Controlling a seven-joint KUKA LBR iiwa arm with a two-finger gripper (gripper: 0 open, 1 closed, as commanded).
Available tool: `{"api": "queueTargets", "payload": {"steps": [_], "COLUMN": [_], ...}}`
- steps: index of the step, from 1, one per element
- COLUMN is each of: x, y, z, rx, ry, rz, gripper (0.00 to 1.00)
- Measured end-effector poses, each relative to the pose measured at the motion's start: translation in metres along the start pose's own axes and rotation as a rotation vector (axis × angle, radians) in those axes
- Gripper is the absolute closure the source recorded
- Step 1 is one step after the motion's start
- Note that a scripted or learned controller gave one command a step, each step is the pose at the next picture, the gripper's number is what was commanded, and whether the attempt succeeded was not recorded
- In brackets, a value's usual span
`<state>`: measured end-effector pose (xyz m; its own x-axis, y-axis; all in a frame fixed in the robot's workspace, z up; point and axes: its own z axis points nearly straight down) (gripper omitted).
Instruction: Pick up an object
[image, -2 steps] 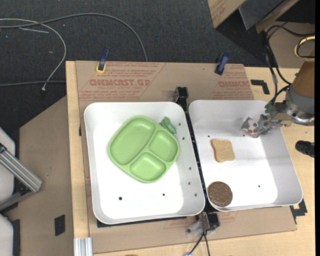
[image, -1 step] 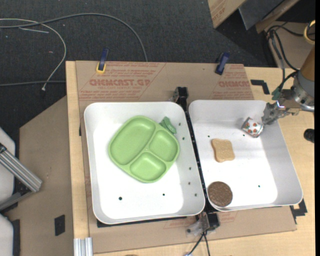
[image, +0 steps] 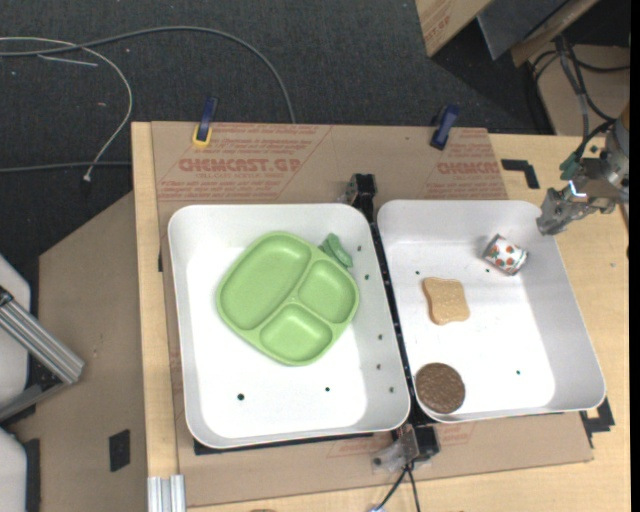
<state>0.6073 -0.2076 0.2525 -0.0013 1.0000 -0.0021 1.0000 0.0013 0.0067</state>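
Hand (image: 556, 215) at right bin (image: 560, 350) rim

robot lab | clamped cardboard bench (image: 300, 160) | loose cables (image: 110, 70) | white bins (image: 200, 400)

- A green divided plate (image: 288, 297) (three compartments) lies flat in the left bin.
- A tan toast slice (image: 445, 300) lies flat mid right bin.
- A round brown patty (image: 440, 387) sits at that bin's near edge.
- A small white, red-spotted object (image: 505, 254), possibly a tipped cup, lies near the far side.
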Motion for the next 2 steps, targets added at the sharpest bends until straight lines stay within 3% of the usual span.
{"api": "queueTargets", "payload": {"steps": [2], "x": [0.113], "y": [0.014], "z": [-0.011], "rx": [0.006], "ry": [0.005], "rz": [-0.005], "gripper": [1.0]}}
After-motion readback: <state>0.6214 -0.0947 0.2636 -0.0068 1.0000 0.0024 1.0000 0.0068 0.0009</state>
